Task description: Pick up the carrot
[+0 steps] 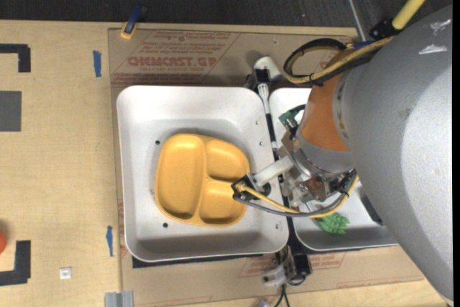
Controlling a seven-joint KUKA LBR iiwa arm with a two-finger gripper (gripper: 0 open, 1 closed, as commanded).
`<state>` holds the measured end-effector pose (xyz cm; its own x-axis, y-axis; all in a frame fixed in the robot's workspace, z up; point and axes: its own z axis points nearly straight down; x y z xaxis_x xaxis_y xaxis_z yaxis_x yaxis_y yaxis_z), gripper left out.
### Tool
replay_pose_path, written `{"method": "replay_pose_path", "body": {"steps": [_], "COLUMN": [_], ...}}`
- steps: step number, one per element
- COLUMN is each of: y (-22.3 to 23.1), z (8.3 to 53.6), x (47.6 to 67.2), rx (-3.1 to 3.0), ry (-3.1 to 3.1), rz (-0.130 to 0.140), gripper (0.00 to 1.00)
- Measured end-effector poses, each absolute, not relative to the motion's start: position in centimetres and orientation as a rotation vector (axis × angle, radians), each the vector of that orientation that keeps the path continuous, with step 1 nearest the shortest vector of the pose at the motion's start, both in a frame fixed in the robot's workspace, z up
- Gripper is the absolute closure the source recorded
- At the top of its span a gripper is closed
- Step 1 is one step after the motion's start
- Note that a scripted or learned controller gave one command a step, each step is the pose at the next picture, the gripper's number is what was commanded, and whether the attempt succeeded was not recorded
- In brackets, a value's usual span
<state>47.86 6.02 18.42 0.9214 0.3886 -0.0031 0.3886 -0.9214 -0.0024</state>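
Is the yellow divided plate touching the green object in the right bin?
Apart. The camera view shows the yellow plate in the left bin, the green object beyond the bins' rims.

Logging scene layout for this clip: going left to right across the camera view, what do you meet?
Left shallow white bin → yellow divided plastic dish inside it → end effector → small green bumpy object in the right white bin.

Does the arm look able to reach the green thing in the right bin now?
Probably yes: the end effector hangs over the right bin, just beside the green thing, and nothing covers it.
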Motion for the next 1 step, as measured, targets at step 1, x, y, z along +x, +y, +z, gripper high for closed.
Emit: {"method": "replay_pose_path", "body": {"steps": [1], "y": [2.74], "z": [26.53], "x": [52.36], "rx": [-3.113], "ry": [-0.416], "rz": [0.001], "gripper": [1.0]}}
